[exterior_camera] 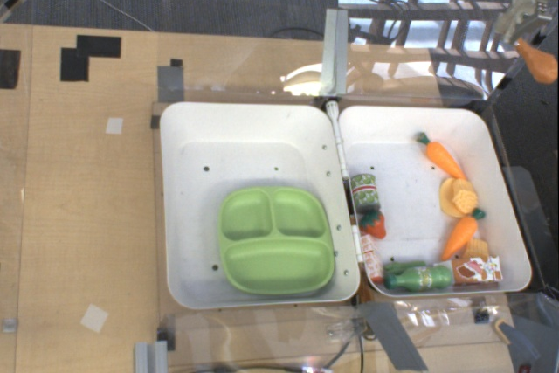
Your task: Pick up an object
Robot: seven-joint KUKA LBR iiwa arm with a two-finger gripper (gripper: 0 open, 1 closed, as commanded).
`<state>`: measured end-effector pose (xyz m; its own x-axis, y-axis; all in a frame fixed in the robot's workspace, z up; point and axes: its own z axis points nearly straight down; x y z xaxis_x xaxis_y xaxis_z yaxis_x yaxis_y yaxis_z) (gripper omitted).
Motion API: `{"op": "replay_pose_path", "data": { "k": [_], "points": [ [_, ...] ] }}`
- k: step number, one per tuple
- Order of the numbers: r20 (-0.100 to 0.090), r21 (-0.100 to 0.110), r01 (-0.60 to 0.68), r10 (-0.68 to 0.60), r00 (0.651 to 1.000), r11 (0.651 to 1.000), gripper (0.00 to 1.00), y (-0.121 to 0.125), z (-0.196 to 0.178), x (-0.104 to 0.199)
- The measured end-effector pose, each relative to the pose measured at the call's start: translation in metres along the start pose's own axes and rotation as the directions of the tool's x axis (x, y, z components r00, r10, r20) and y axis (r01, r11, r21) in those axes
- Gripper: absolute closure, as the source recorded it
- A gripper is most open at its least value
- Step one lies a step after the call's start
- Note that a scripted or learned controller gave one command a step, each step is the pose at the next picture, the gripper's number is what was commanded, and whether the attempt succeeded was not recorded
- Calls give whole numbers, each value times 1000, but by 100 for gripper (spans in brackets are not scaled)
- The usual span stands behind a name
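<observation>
My gripper (527,3) is high at the far right, beyond the back right corner of the right bin (397,122), with the orange band (538,62) just below it. In the right bin lie a carrot (442,157), a yellow corn piece (459,198), a second carrot (460,234), a green bottle (419,277), a red and white box (479,271), a small green can (362,190) and a red strawberry (375,225). None of them is near the gripper.
A green divided plate (276,240) lies in the left bin (188,188). A metal frame (419,22) stands behind the right bin, close to the gripper. A grey post (334,57) rises behind the wall between the bins.
</observation>
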<state>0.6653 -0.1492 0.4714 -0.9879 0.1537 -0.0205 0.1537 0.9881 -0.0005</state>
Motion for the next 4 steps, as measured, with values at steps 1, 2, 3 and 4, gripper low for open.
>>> {"op": "replay_pose_path", "data": {
  "k": [1,2,3,4],
  "points": [
    [-22,-1,-73,73,997,997,100,23,128,36],
    [-7,1,-254,254,967,967,100,33,69,12],
    [-4,2,-415,415,910,910,100,4,-9,12],
    [-20,7,-366,366,930,930,100,-1,145,72]
  ]
}}
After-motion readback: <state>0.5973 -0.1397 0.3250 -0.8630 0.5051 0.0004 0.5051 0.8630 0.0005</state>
